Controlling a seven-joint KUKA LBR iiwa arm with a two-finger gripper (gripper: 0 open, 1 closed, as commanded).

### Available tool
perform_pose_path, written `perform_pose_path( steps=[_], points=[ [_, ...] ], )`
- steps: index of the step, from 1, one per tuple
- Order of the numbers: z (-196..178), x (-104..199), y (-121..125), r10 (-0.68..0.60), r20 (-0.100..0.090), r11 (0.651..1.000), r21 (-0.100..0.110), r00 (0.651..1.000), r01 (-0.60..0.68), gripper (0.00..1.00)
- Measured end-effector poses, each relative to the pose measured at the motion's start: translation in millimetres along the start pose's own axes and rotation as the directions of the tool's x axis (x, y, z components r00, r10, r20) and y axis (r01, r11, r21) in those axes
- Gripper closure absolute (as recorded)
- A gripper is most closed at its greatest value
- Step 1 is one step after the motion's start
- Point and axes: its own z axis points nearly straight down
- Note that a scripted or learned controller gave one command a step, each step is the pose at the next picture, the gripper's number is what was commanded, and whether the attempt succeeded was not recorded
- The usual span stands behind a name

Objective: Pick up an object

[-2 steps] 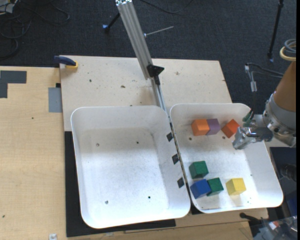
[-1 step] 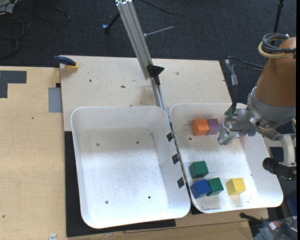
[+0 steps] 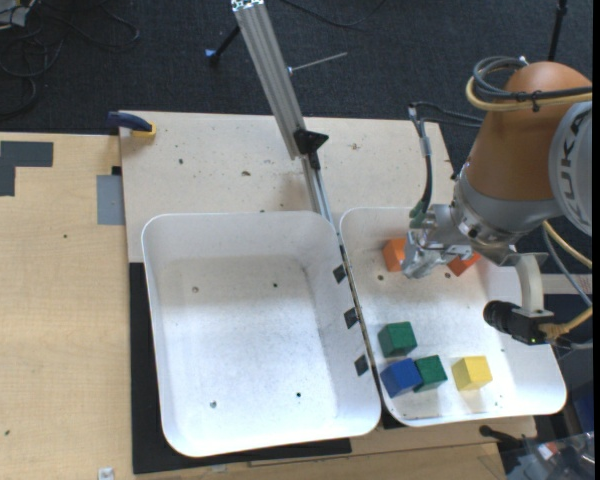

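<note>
The arm comes in from the right and hangs over the right bin, with the orange band sitting big and round above the wrist. The gripper is down low near the back of that bin, right among the orange pieces. There's an orange block poking out just to the left of the metal fingers, and another orange block showing on the other side, tucked partly under the wrist. Whether the fingers are open or closed I honestly can't tell from here (the wrist body covers too much), and I can't say either orange block is actually between them.

Nearer the front of the same bin there's a little cluster: a green cube by the divider side, then a blue cube touching a second, smaller green cube, and a yellow cube just beside those, a bit apart.

The left bin is next door, its rim meeting the right one along the middle. Both sit on a pale wooden worktop. A slanted aluminium bar rises from between the bins toward the back, and a small blue and yellow clamp sits at the far left corner of the board.
</note>
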Motion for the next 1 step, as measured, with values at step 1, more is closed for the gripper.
perform_pose_path(
  steps=[1],
  points=[
    [-2.7,45.6,18.4,-0.001,-0.001,1.000,-0.001,1.000,0.001,1.00]
  ],
)
